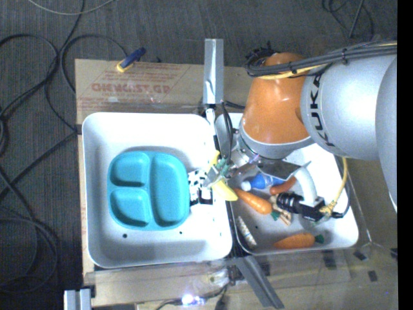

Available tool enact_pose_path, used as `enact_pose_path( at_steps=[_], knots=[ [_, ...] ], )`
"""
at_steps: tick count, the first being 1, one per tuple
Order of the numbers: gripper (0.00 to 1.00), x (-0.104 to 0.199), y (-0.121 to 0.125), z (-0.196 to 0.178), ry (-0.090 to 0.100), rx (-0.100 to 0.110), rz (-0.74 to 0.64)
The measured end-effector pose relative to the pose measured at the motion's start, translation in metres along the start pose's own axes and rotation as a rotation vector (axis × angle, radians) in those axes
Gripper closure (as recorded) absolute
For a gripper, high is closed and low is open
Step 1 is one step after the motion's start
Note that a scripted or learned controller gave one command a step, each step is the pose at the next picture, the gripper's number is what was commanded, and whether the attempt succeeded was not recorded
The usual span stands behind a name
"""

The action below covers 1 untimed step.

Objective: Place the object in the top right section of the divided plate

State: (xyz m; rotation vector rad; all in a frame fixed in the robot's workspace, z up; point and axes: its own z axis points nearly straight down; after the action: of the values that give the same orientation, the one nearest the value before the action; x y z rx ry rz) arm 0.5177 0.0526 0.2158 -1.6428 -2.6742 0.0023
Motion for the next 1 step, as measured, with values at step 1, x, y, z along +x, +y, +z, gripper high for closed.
enact_pose_path(
  at_steps=[1],
  knots=[
    [1.0, 0.0097, -0.0339, 0.0337, 0.0, 0.002, 0.289]
  ],
)
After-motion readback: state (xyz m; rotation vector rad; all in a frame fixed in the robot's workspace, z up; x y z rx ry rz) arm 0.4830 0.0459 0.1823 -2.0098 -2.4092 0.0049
